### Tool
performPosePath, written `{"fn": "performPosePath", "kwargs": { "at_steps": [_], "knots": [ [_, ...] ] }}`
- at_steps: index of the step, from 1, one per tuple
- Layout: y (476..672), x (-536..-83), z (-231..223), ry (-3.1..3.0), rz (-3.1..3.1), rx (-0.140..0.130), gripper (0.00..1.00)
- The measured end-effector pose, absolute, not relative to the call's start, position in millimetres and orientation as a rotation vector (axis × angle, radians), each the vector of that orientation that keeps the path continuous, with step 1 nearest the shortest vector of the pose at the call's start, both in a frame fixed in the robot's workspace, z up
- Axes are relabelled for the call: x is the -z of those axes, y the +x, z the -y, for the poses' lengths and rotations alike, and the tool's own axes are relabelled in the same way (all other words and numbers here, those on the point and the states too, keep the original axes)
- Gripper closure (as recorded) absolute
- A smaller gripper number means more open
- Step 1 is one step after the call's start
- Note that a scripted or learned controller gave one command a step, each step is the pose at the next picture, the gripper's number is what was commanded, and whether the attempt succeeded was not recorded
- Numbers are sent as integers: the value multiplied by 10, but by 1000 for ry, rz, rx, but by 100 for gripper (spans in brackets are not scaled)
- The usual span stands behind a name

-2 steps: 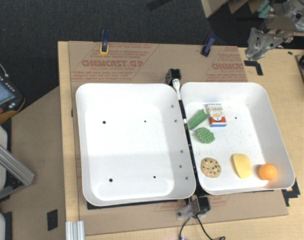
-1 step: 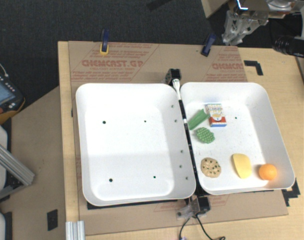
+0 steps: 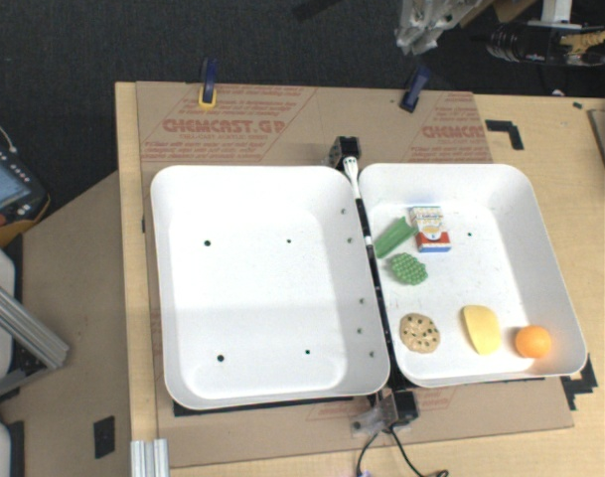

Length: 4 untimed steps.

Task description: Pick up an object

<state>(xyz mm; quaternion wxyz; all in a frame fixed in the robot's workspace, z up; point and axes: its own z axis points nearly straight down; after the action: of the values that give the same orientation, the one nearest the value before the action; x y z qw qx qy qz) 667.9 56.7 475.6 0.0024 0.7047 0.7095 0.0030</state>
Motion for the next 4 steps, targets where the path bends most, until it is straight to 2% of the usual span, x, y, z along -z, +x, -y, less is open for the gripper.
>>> {"fn": "performPosePath", "kwargs": {
  "at_steps": [1, 2, 4],
  "knots": [
    [5531, -4377, -663, 2223, -2230, 8, 100],
    [5720, -4688, -1441, 2211, -2230, -9, 100],
    [5723, -4887, -1406, 2214, -2222, -9, 100]
  ]
}}
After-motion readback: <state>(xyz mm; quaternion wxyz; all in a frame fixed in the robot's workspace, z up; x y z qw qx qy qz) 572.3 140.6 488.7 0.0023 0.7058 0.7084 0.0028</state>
